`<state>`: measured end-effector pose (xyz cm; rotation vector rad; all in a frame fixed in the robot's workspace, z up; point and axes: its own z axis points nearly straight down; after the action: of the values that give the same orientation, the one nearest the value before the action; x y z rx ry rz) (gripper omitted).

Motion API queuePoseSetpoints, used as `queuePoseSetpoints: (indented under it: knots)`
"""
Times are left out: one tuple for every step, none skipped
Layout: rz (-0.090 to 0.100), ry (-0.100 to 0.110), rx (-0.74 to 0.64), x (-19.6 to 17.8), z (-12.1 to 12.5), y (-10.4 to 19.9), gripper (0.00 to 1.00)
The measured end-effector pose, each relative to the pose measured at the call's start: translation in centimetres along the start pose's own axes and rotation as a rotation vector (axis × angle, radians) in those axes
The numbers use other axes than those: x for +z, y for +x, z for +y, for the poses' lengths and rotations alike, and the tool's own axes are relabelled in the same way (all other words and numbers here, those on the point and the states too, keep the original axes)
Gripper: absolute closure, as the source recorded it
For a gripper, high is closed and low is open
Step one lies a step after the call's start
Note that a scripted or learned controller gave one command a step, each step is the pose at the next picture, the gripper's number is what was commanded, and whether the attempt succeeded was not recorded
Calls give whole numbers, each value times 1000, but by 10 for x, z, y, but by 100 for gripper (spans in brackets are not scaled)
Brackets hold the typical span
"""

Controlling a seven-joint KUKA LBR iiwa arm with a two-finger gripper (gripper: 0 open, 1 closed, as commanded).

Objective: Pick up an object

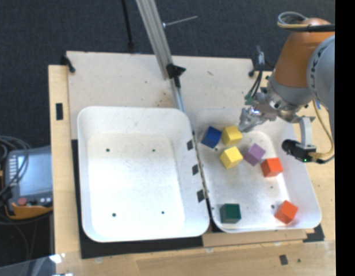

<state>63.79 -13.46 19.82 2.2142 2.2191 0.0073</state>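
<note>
The hand (249, 119) hangs over the right shallow white bin (301, 180), just above a small yellow cube (232, 134); its grip cannot be told; a blue cube (211, 137) sits alongside.

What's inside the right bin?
The right bin holds seven cubes: two yellow, two orange, one blue, purple and green. The gripper hides its far rim.

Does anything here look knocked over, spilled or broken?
Nothing stands out. All seven blocks lie inside the right bin, none spilled onto the bench. They sit at mixed angles, like the green block and orange blocks, but that seems ordinary scatter.
</note>
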Motion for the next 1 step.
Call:
queuePoseSetpoints:
  knots:
    - [-1,0,1,-61,-3,-8,100]
